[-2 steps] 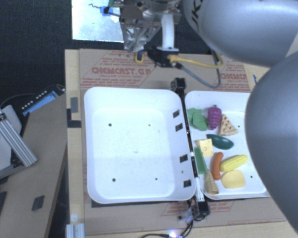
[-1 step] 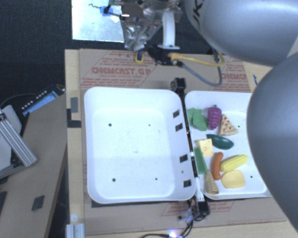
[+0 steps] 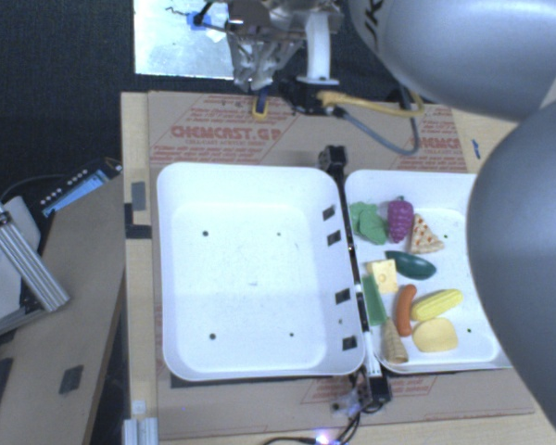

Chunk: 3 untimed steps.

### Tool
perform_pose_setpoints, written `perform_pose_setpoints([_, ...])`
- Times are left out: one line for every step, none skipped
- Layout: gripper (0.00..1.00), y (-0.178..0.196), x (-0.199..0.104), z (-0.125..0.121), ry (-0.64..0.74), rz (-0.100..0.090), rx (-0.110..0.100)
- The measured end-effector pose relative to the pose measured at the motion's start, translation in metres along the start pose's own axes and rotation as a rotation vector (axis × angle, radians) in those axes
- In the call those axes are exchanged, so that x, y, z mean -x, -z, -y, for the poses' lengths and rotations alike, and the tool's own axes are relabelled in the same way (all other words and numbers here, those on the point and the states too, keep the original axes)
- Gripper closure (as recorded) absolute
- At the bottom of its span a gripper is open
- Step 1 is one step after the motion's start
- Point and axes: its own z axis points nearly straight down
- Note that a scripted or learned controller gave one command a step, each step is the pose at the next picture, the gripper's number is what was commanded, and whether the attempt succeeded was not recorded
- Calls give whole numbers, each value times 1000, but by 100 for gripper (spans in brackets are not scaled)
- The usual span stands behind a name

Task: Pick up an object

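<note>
Evenly lit from overhead, soft and slightly cool. Glaring brightly on the left bin (image 3: 250,267), washing out its floor; casting faint shadows just inside its rim. Blurring heavily on the arm (image 3: 500,109) to its right, close to the lens and out of focus.

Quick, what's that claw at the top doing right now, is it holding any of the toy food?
Gripper: up beyond the bins, over the cardboard; nothing seen between its tips, and open or closed cannot be told.
</note>
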Motion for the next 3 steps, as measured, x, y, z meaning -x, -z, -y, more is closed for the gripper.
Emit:
perform_pose_setpoints([100, 12, 0, 0, 0, 0, 0])
perform_pose_setpoints([100, 13, 47, 0, -8, 0, -2])
perform_pose_setpoints([100, 17, 15, 0, -1, -2, 0])
